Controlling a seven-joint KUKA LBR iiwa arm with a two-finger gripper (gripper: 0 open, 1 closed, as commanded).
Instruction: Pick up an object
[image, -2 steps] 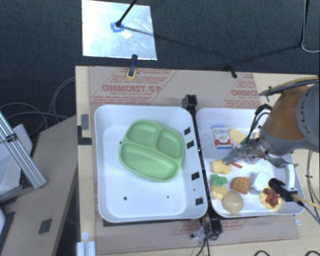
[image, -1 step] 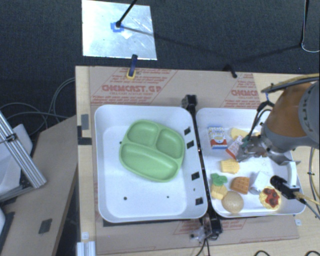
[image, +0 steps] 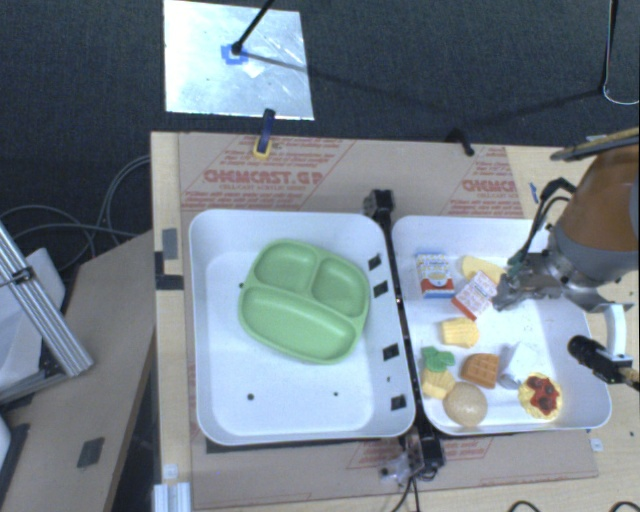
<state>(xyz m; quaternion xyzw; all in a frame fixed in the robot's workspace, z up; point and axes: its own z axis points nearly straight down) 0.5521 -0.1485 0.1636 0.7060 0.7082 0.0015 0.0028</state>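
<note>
The gripper (image: 508, 292) sits low over the right shallow white bin (image: 600, 400), its tip touching or just beside the small red-and-white packet (image: 475, 296). From this angle I cannot tell how the end effector is set or whether it has hold of anything.

Risks, as judged from here:
1. The packet lies tilted, close to the yellow wedge (image: 481, 268) behind it. A closing grasp may catch both items or push the packet aside.
2. The packet looks flat and thin. It may slip out on lift.
3. The blue-and-white carton (image: 434, 274), just left of the packet, may be nudged.

Other items, placed relative to the packet:
- The yellow ridged block (image: 459, 332) lies just in front.
- The brown waffle piece (image: 480, 370), green sprig (image: 436, 357), beige round bun (image: 465, 404) and red-topped pizza slice (image: 540, 395) lie further forward, well apart.
- The green 3-compartment plastic tray (image: 305, 300) rests in the left white bin (image: 215, 400), well to the left.
</note>
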